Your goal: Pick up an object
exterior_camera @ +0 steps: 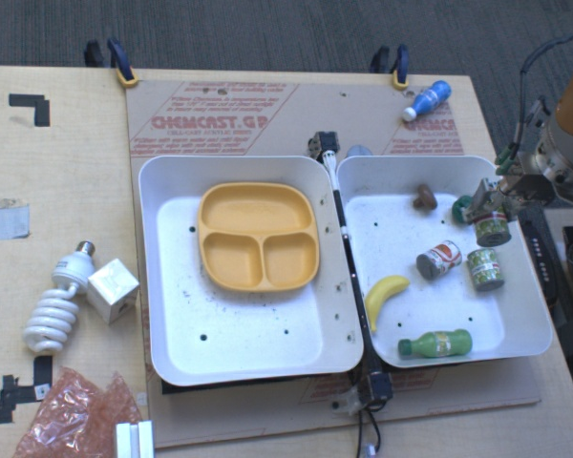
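divided tray point(259, 236) in left bin point(162, 256), banana point(383, 297) and bottle point(435, 344) in right bin point(525, 322)

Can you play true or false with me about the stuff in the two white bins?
1. The yellow divided tray lies in the left bin. True.
2. The banana is in the left bin. False: it lies in the right bin, near its left wall.
3. The green bottle stands upright. False: it lies on its side.
4. The blue bottle lies outside both bins. True.
5. The gripper is over the right bin's far right side. True.
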Tool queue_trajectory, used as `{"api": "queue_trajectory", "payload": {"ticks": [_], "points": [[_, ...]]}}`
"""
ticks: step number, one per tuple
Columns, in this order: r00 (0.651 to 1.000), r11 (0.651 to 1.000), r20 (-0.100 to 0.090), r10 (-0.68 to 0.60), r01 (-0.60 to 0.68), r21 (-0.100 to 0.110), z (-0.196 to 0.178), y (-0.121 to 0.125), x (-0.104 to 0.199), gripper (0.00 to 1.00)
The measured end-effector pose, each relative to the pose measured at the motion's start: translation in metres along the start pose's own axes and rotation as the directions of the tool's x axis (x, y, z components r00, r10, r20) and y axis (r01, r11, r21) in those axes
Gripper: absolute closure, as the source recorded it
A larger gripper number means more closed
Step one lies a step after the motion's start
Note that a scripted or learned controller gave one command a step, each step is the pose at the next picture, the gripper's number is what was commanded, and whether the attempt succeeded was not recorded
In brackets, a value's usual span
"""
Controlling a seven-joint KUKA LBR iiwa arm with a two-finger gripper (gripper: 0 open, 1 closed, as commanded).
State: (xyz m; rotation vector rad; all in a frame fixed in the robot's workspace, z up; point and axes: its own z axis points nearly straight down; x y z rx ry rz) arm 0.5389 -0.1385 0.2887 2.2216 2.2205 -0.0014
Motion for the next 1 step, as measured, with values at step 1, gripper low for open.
{"api": "queue_trajectory", "payload": {"ticks": [1], "points": [[1.0, 1.0, 0.0, -0.001, 0.001, -0.001, 0.0213, 0.0346, 0.0607, 1.0]]}}
